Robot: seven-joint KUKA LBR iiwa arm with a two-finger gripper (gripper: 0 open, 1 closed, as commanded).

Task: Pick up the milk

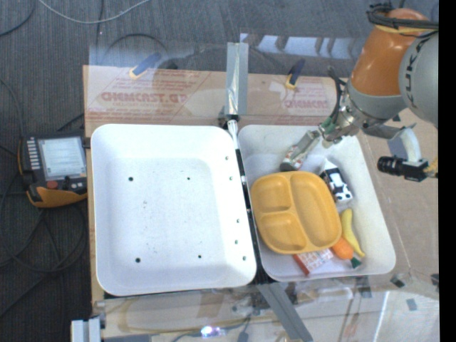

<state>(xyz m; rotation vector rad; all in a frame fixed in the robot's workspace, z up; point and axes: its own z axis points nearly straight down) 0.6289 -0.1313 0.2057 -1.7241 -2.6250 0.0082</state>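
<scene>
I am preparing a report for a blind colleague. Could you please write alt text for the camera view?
The gripper hangs over the back of the right bin, just behind a yellow divided plate. A black-and-white milk carton, a banana, a carrot and a red-and-white box lie along the plate's right and front edges. The left bin sits beside it.

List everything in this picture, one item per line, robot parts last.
left bin: 1, white, left half of bench.
right bin: 1, white, right half of bench.
plate: 1, yellow, divided, in right bin.
milk: 1, black-and-white carton, right of plate.
banana: 1, yellow, along right bin's right wall.
carrot: 1, orange, below banana.
box: 1, red and white, under plate's near edge.
handheld device: 1, orange-grey, floor at left.
pincer: 1, metallic, over right bin's far end.
arm: 1, grey and orange, upper right.
</scene>
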